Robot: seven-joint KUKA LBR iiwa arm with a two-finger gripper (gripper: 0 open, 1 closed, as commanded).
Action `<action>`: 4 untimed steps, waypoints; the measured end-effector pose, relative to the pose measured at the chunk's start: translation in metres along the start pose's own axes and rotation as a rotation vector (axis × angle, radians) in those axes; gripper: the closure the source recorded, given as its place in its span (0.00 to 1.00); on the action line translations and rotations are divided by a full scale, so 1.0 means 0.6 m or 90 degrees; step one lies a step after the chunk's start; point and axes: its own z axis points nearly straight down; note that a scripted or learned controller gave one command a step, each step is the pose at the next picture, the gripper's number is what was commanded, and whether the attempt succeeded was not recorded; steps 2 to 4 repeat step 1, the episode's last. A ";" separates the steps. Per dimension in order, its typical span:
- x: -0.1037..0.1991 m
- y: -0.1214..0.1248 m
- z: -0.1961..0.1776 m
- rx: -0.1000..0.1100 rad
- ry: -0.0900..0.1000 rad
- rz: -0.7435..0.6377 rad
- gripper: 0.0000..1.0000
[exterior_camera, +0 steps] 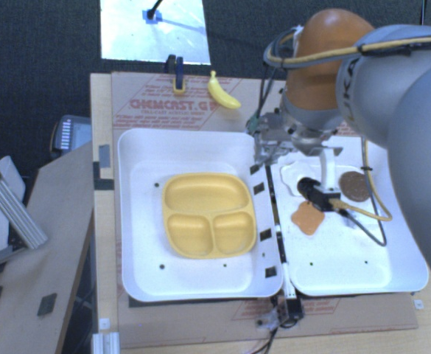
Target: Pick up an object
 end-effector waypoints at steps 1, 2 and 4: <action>0.075 -0.018 0.008 0.001 0.000 0.000 1.00; 0.075 -0.018 0.008 0.001 0.000 0.000 1.00; 0.075 -0.018 0.008 0.001 0.000 0.000 1.00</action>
